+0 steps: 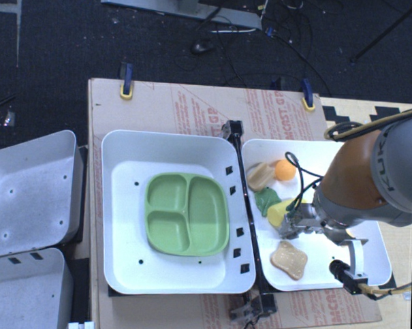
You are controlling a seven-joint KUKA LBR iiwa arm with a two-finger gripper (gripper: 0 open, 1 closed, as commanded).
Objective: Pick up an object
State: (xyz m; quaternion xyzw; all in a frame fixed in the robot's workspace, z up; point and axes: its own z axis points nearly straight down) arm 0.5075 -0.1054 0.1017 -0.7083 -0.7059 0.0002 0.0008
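The right bin [365,266] holds an orange ball [285,170], a tan rounded piece [261,174], a green leafy piece [265,198], a yellow-green piece [277,212] and a toast-like slice [289,259]. My gripper [293,224] hangs low in this bin, just right of the yellow-green piece and above the toast slice. The grey and orange arm covers the bin's right half.
In the left bin [120,259] lies a green three-compartment tray [187,215]. A black divider [245,210] runs between the bins. Black cables loop over the right bin near the orange ball. White bin lids [28,187] lie at the far left.
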